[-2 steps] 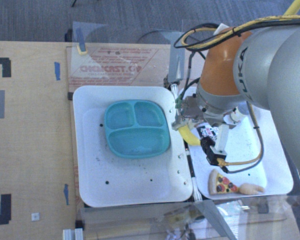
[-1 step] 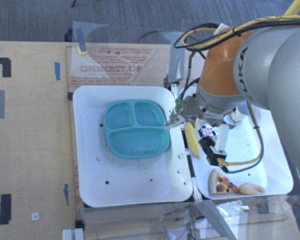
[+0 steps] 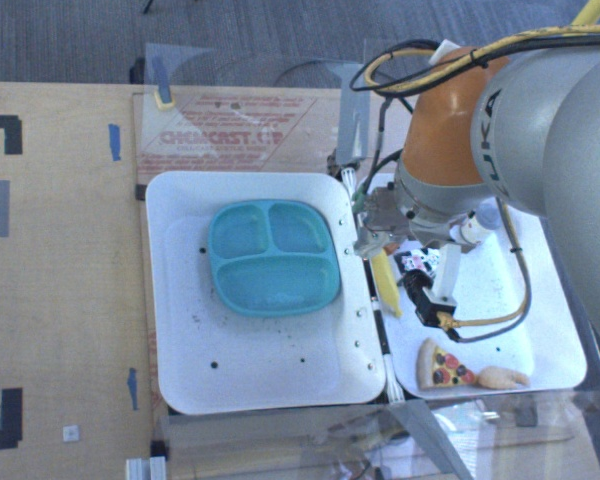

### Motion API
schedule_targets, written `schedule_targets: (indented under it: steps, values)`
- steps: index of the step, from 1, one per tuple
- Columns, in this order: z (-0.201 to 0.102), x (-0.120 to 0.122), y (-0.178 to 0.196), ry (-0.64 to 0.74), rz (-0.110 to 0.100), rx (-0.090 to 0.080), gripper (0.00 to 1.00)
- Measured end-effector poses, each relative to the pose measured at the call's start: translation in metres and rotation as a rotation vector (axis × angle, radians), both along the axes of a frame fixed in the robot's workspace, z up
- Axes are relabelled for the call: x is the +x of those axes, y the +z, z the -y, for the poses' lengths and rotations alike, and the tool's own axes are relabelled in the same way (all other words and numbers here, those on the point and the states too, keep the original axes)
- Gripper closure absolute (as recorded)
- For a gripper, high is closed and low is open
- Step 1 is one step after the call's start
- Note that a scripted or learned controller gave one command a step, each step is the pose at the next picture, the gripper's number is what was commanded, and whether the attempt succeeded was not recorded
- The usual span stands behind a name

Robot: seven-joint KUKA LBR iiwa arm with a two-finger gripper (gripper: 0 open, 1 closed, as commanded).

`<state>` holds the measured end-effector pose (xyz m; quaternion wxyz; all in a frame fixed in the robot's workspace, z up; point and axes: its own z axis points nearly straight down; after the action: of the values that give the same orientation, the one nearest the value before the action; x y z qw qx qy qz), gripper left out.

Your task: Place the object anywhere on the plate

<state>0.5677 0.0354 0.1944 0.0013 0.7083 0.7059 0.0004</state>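
while the arm hangs over the right bin, a yellow banana-like object lies just below and to the left of the gripper, close against that bin's left wall; it looks near the gripper's underside, though whether they touch is hard to tell. how far the gripper stands open cannot be told, and nothing is visibly gripped. well to the gripper's left, in the left bin, sits the teal three-compartment plate. below the gripper, near the right bin's front edge, lie a toy pizza slice and, just beside it, a pale croissant-like piece.
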Motion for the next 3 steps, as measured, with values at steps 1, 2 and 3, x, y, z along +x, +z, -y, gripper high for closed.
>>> schedule_targets:
  steps: [1, 2, 3]
  values:
    - [-0.047, 0.012, 0.005, 0.477, 0.002, 0.000, 1.00]
    - [-0.047, 0.012, 0.005, 0.477, 0.001, 0.000, 0.00]
    - [-0.047, 0.013, 0.016, 0.477, 0.006, -0.001, 1.00]
